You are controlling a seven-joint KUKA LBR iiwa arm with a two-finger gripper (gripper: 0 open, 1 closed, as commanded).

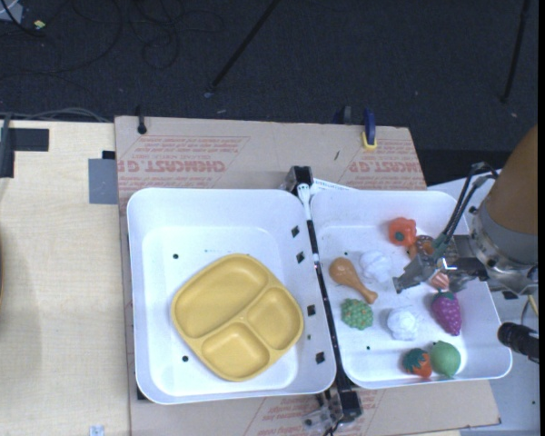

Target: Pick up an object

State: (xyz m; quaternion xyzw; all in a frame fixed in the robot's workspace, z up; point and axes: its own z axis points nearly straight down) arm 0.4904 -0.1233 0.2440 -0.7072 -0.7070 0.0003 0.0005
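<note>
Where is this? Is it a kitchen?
Probably a robot lab, not a kitchen: a robot arm reaches over two white bins taped onto cardboard, cables trail on the dark floor, and the food looks like toys, such as plastic grapes.

the arm reaches in from the right, wrist low, its pincer (416,275) pointing leftward and down.

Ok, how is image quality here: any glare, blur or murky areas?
Camera view: even lighting, both white bins bright but not blown out; the yellow tray casts a soft shadow; small toys look soft; the claw is dark and hard to read; background beyond the bench is murky.
</note>
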